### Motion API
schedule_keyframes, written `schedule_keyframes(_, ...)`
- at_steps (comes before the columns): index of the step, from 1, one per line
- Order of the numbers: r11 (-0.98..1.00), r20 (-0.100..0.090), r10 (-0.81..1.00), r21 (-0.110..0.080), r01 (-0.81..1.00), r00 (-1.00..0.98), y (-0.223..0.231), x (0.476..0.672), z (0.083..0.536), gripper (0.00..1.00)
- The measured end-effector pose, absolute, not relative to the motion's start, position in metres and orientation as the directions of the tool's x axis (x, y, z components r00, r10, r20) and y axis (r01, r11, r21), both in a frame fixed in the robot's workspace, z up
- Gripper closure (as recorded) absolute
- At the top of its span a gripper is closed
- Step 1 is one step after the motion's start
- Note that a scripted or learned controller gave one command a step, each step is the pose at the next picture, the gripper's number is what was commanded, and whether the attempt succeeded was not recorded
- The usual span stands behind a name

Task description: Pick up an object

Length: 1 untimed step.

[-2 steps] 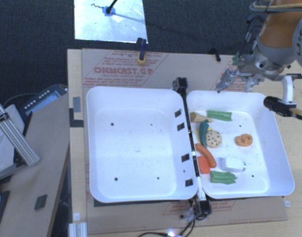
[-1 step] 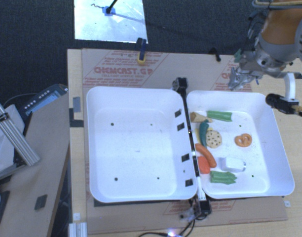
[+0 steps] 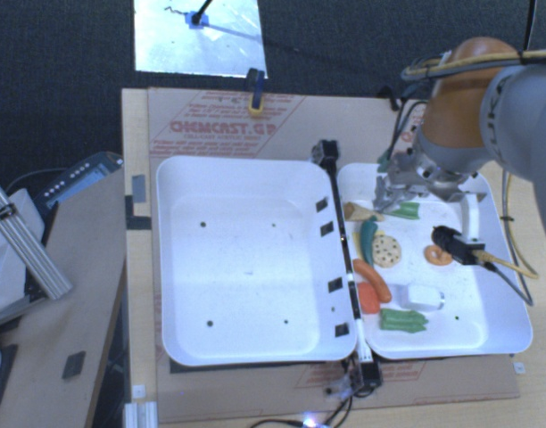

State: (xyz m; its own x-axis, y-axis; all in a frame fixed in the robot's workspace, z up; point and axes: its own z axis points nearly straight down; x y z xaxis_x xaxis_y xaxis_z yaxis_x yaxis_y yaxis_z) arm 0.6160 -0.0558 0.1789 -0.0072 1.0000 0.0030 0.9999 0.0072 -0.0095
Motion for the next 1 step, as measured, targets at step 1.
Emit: schedule_keyframes(1,0.008,0.003,1.000,-0.006,1.000,-0.008,-0.0103,0.5437,0.1840,1.00)
